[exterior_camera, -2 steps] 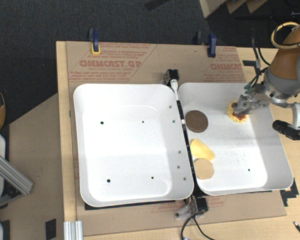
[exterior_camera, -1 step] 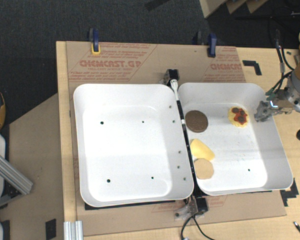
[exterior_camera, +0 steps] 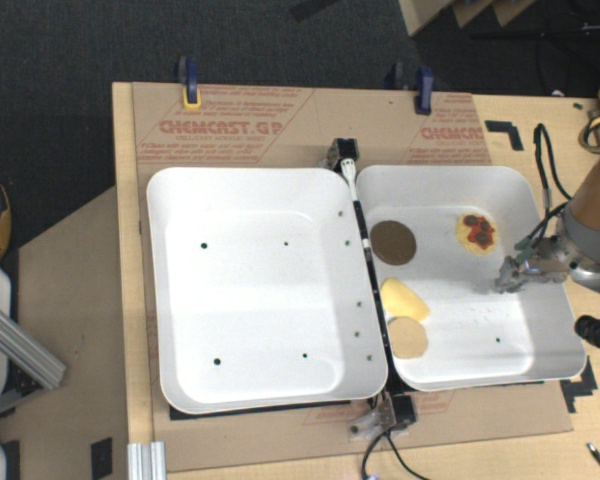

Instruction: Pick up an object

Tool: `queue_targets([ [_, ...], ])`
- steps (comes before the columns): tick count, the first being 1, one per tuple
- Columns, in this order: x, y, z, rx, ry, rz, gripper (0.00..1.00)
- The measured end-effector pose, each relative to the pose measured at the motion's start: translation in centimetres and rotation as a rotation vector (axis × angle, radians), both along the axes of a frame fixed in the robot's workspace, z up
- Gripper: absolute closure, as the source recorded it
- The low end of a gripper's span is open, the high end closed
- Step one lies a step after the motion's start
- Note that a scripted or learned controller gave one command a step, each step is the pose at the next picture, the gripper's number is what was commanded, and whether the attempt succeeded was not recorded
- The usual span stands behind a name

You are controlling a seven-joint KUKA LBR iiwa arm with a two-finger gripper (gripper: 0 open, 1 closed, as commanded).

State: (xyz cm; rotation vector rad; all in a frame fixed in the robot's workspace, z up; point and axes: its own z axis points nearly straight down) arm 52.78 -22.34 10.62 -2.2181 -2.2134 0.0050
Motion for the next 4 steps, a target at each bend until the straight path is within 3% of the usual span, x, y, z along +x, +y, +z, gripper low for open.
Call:
queue_targets([
  [1, -5.2, -0.1, -2.3, 0.0, -0.002, -0.001, 1.0],
  [2, 3.5, 0.0, 15.4, -0.013, -0.031, 0.008, 1.0],
  [3, 2.8, 6.2, 10.6, 0.0, -0.003, 0.008, 1.0],
  [4, 5.3, 1.7, 20.2, -0.011, -0.021, 0.001, 1.0],
])
